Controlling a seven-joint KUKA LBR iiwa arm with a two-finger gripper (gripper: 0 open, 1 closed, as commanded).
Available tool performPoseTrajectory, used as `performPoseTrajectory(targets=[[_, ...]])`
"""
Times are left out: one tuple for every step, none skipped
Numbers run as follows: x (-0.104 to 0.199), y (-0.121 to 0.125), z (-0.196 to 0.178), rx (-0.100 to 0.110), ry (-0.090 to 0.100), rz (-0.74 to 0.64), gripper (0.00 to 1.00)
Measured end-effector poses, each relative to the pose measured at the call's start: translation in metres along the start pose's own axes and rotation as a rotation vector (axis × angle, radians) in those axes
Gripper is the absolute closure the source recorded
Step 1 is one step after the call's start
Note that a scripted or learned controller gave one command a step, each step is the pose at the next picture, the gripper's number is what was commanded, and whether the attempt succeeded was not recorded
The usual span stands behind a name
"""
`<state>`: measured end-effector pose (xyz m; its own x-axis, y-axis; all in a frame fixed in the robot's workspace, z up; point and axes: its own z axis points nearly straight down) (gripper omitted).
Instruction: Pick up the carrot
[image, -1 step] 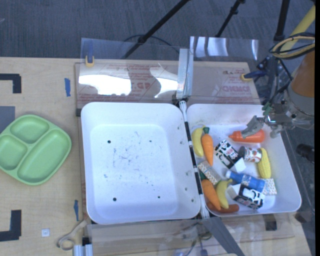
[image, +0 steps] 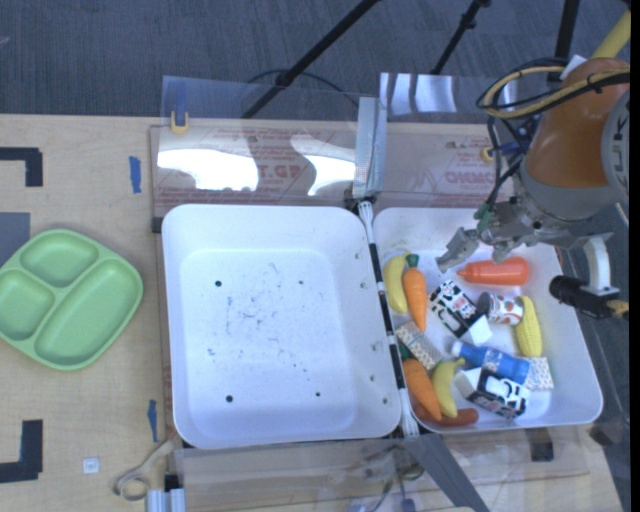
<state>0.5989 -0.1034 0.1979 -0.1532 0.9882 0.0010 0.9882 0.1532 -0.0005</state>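
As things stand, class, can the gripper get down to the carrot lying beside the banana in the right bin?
Probably yes. The carrot lies uncovered in the right bin, its top free, and the gripper hangs just above and beside it. The banana pressed alongside may crowd one finger.

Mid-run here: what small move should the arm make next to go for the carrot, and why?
Probably shift the end effector toward the view's lower left, then descend. It hovers at the right bin's upper part, beside the orange-red toy, while the carrot lies nearer the divider, next to a banana.
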Motion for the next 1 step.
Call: performPoseTrajectory(targets=[[0.0717, 0.0101, 0.013, 0.0, 0.0, -0.236, 0.0]])
